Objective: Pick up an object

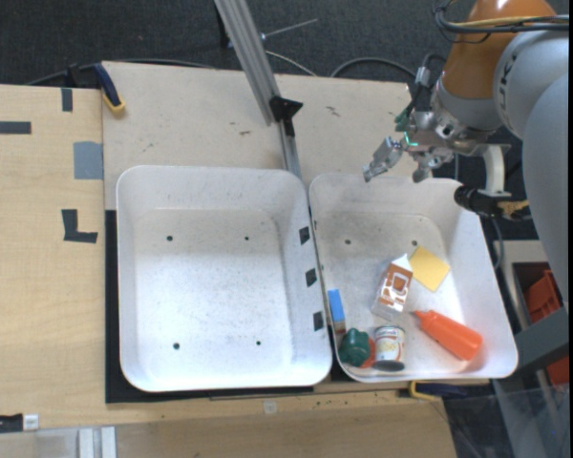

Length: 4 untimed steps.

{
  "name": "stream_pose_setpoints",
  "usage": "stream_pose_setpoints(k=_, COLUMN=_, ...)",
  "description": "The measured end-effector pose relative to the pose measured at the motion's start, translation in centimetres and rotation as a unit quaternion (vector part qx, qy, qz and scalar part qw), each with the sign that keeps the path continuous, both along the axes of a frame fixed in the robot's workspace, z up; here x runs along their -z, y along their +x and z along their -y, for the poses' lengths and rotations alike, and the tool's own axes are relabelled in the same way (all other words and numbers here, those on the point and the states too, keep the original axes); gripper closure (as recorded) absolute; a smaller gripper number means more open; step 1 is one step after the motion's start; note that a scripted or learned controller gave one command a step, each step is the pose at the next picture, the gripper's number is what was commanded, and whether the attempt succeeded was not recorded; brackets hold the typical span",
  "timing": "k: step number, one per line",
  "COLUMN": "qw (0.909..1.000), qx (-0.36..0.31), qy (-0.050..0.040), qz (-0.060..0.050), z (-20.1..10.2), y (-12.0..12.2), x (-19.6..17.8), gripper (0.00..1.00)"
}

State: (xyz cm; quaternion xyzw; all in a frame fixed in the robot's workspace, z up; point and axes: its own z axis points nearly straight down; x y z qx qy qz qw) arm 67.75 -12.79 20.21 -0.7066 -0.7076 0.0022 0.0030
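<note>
The wooden bench (201, 132) carried 2 shallow white bins side by side. The left bin (215, 275) was the bigger looking of the 2 from this slant, its speckled floor bare apart from 4 small dark holes. The right bin (363, 227) held all the loose items, gathered toward its near end.

The grey arm (530, 74), with its orange band (506, 3) above the wrist, reached in from the right and stopped over the far rim of the right bin. Its gripper (399, 160) hung there with both fingers spread apart and nothing between them, well apart from the objects below.

A slanted metal pole (253, 51) crossed the far bench and ended near the gap between the bins.

In the right bin, an orange bottle (449, 334) lay on its side near the right wall. Just beside its neck lay an orange-and-white carton (394, 287), touching a flat yellow block (429, 267) on its far side. A small round tin (389, 346) stood at the near wall, with a dark green lump (356, 347) just to its left. A thin blue bar (335, 309) lay along the left wall, above the green lump.
</note>
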Motion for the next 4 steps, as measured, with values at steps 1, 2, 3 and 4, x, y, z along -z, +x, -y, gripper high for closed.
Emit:
stream_pose_setpoints(k=1, qw=1.0, qx=-0.001, qy=-0.001, qz=0.003, z=0.0, y=0.1, x=-0.4, gripper=0.0)
stream_pose_setpoints(k=2, qw=1.0, qx=-0.001, qy=-0.0008, qz=0.0, z=-0.1, y=0.2, x=6.1, gripper=0.0)
stream_pose_setpoints(k=3, qw=1.0, qx=0.001, qy=-0.0012, qz=-0.007, z=0.1, y=-0.1, x=11.3, gripper=0.0)
stream_pose_setpoints(k=4, qw=1.0, qx=0.001, qy=-0.0015, qz=-0.007, z=0.1, y=-0.1, x=10.2, gripper=1.0)
